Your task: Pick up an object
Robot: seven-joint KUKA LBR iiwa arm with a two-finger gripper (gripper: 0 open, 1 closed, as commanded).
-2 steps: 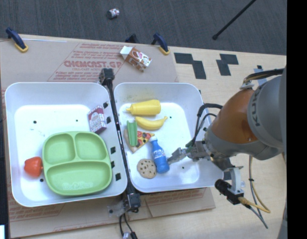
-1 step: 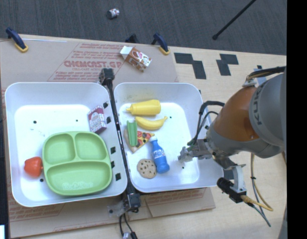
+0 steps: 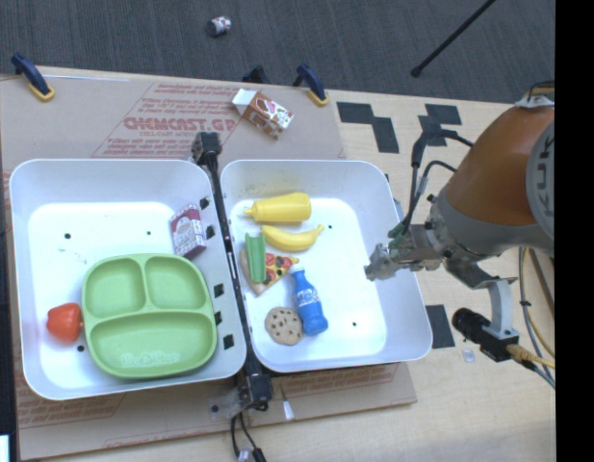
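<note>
In the camera view, two shallow white plastic bins are seen side by side on a desk [image 3: 451, 373], set on a brown cardboard sheet [image 3: 133, 114] printed in red with "CHEMCAST" and further lines too small to be read. A small red and white carton [image 3: 264, 112] lies tilted on that sheet, its print illegible.

In the left bin [image 3: 27, 191], a light green divided plate [image 3: 150, 313] of smooth plastic with rounded corners and three compartments is placed; faint embossed lettering on its front compartment cannot be read. A red tomato-like object [image 3: 64, 321] rests just beside the plate's left edge, and a small dark red packet [image 3: 189, 230] lies near the bin's right wall.

In the right bin [image 3: 398, 296], a yellow squeeze bottle [image 3: 278, 207] lies on its side, with a curved yellow banana [image 3: 292, 237] just below it. A pizza slice [image 3: 271, 268] and a green stick-shaped piece [image 3: 253, 257] lie together to the left. A blue bottle [image 3: 308, 302] with a white label band lies tilted, touching or nearly touching a round chocolate-chip cookie [image 3: 284, 325].

The gripper [image 3: 378, 265] is seen over the right bin's right rim. Whether the fingers are spread or closed cannot be told; nothing is seen between them.
</note>
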